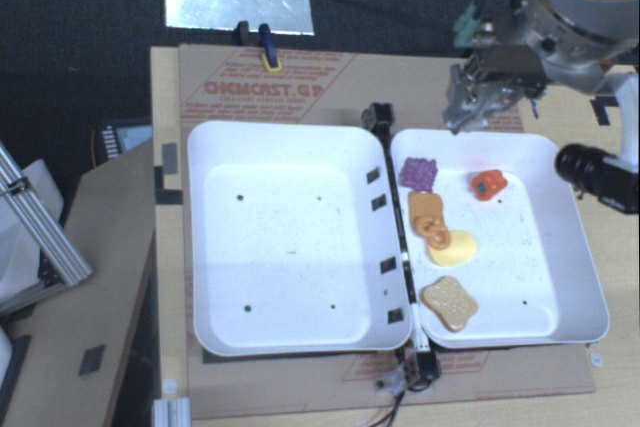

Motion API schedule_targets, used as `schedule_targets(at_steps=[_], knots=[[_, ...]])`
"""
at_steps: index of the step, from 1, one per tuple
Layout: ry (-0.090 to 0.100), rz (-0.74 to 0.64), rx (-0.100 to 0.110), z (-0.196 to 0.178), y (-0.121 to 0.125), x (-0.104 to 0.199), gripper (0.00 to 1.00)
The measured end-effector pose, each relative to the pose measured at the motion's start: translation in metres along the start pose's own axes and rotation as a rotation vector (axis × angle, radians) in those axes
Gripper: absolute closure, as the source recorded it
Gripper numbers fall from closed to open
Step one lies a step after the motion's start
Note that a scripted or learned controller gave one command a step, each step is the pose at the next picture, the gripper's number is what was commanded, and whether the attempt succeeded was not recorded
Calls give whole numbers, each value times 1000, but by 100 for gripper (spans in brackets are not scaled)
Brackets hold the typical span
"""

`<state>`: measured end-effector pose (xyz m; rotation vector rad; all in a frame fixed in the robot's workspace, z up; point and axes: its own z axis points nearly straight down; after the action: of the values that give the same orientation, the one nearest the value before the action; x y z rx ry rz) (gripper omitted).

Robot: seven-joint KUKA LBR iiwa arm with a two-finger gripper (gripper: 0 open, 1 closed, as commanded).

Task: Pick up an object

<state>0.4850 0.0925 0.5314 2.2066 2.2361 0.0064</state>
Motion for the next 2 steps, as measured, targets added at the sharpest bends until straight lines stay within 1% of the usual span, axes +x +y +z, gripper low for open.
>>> schedule_targets(at_steps=[1, 2], knots=[[0, 1, 1, -4, 2, 78, 100], [-1, 5, 0, -2, 57, 145, 100]])
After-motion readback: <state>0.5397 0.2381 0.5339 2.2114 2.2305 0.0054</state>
